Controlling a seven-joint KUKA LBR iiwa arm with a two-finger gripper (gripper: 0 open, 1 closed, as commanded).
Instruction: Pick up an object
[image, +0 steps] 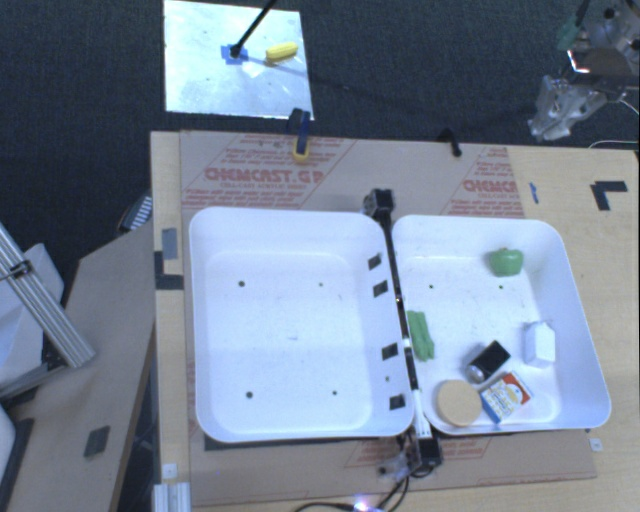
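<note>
All 6 candidates sit in the right shallow white bin (575, 290), apart enough to single 1 out: a green rounded toy (506, 262) alone at the far wall, a tan round disc (459, 403) near the front. The hand (570, 100) waits beyond the tabletop (430, 165); its grip I cannot tell.
</note>
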